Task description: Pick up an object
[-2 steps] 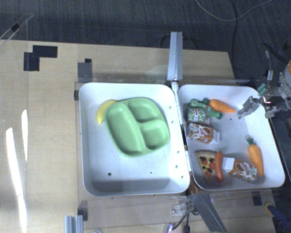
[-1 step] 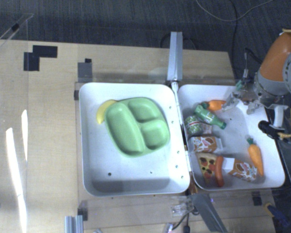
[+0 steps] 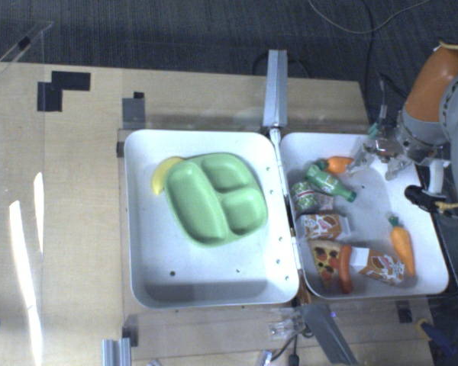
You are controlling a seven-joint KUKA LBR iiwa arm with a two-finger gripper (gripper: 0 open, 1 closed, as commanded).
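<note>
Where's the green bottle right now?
The green bottle lies in the right bin, upper left area, beside an orange item and above the snack packets.

Two white bins sat side by side on the bench. Left bin (image 3: pixel 145 280) held a green divided tray (image 3: pixel 214 197), with a yellow banana-like piece (image 3: pixel 162 175) poking out at the tray's upper left. Right bin (image 3: pixel 435 280) was cluttered: green bottle (image 3: pixel 330 182) lying tilted near the top left, an orange piece (image 3: pixel 339 164) just above it, a small can (image 3: pixel 306 197) below, snack packets (image 3: pixel 320 225) mid-left, a carrot (image 3: pixel 401 248) at the right and a packet (image 3: pixel 383 266) at the lower right. Arm with orange band (image 3: pixel 435 82) came in from the upper right; gripper (image 3: pixel 385 155) hovered over the right bin's top edge, nothing visibly between it.
</note>
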